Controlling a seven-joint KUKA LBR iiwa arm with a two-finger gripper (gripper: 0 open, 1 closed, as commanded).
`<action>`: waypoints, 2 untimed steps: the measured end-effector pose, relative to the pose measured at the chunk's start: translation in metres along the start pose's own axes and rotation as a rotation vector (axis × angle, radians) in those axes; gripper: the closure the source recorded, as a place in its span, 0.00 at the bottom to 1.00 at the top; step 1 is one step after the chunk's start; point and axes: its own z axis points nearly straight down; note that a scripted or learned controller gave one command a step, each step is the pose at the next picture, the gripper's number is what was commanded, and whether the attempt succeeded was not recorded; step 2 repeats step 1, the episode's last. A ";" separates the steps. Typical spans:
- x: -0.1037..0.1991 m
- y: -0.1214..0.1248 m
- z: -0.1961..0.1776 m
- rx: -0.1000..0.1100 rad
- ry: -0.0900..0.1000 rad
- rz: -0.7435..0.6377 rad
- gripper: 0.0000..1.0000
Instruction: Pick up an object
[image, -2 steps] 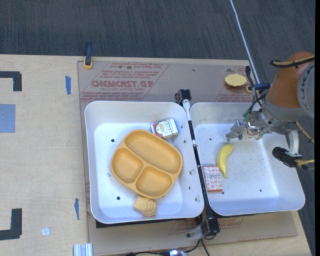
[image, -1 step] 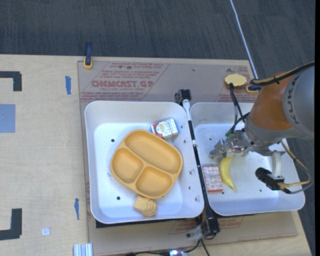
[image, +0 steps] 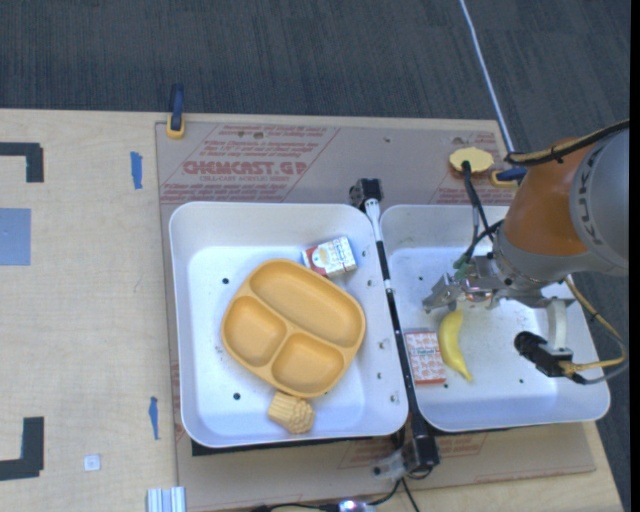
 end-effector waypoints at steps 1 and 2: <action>0.037 -0.058 -0.099 0.004 0.000 -0.001 1.00; 0.037 -0.058 -0.099 0.004 0.000 -0.001 1.00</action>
